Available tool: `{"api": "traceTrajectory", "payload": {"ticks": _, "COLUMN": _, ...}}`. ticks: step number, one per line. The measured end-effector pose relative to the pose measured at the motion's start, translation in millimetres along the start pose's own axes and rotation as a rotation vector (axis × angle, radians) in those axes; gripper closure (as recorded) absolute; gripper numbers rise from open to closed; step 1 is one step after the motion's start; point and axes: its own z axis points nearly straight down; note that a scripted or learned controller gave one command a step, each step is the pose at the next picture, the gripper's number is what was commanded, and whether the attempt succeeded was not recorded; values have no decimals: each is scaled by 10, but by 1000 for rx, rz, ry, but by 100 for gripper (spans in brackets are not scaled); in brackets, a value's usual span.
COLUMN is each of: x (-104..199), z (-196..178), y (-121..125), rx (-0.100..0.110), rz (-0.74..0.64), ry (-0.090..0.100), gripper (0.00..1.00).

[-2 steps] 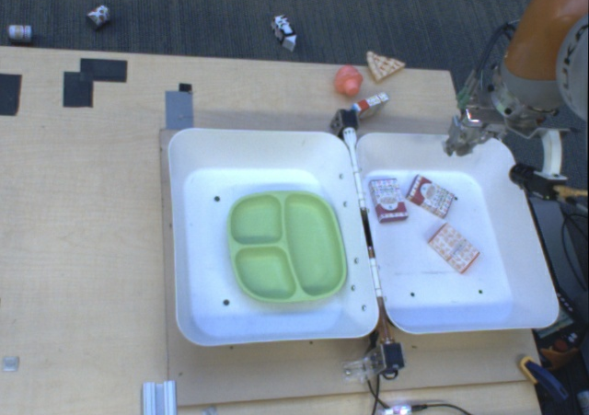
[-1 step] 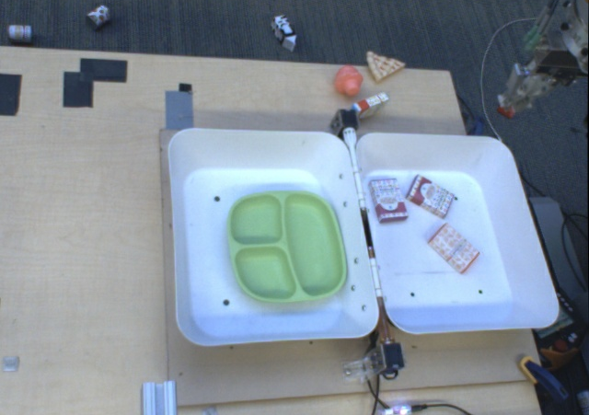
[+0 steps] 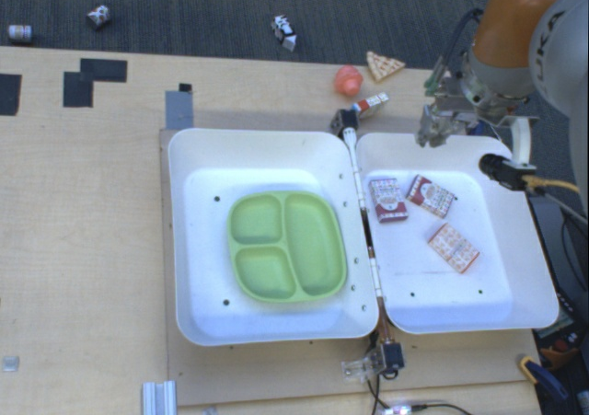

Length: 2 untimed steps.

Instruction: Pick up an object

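Glossy green plastic tray, smooth white bins

The right shallow white bin has open floor across its lower half and along its right side; three small flat red-and-white packets crowd its upper left and centre. The grey arm with its orange band hangs over the upper right of the frame, its gripper at that bin's top rim, blocking approach there. In the left white bin, a pale green three-compartment plastic tray takes up the middle, leaving a bare margin all round it
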Motion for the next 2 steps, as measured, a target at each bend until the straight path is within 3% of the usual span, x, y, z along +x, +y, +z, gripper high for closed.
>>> {"api": "traceTrajectory", "payload": {"ticks": 1, "x": -884, "z": -451, "y": -12, "rx": -5, "rz": 4, "ry": -4, "gripper": 100}}
{"api": "traceTrajectory", "payload": {"ticks": 2, "x": -1235, "z": -1788, "y": 26, "rx": -7, "rz": 4, "ry": -4, "gripper": 100}}
